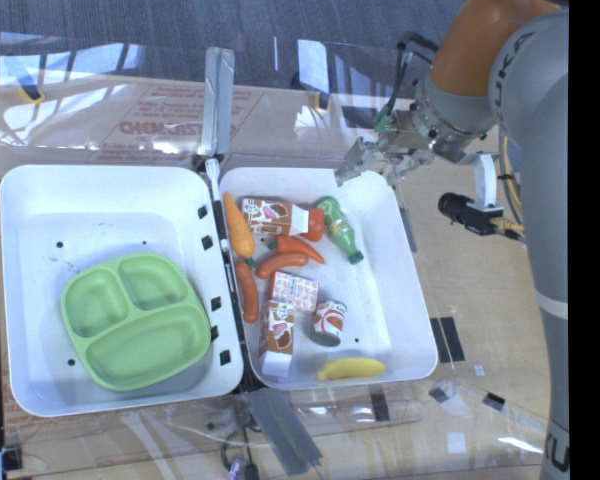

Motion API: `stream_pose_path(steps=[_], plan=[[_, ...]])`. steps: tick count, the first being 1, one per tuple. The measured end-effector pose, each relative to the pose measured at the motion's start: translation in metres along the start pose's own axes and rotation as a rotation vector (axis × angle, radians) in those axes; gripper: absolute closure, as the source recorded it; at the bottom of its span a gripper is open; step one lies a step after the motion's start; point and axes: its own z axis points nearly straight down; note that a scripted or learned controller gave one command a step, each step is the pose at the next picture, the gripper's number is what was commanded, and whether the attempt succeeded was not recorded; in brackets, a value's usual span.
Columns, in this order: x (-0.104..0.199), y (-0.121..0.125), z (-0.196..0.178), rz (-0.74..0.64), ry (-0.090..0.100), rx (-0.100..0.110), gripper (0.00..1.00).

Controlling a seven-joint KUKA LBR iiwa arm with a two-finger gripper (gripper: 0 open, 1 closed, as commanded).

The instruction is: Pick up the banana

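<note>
Yellow curved banana (352, 369) lies against the right white bin's (405, 298) near wall, partly shadowed; grey two-finger gripper (365, 163) hovers over that bin's far rim, its state indiscernible.

You see the banana (352, 369) lying flat at the near edge of the right bin (405, 298), close to its near right corner and just beside a small carton (280, 329) and a cup (328, 321). The gripper (372, 163) hangs above that bin's far rim, well apart from the banana. A green divided plate (135, 320) rests in the left bin (40, 228).
</note>
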Motion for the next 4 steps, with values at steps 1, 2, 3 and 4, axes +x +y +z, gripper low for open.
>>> stream_pose_path(steps=[1, 2, 3, 4], plan=[[-0.034, 0.020, -0.112, -0.129, -0.002, -0.004, 0.00], [0.019, -0.004, 0.005, -0.060, 0.000, 0.000, 0.00], [-0.006, 0.002, -0.106, -0.328, -0.003, -0.005, 0.00], [0.014, 0.009, -0.102, -0.135, -0.002, -0.005, 0.00]])
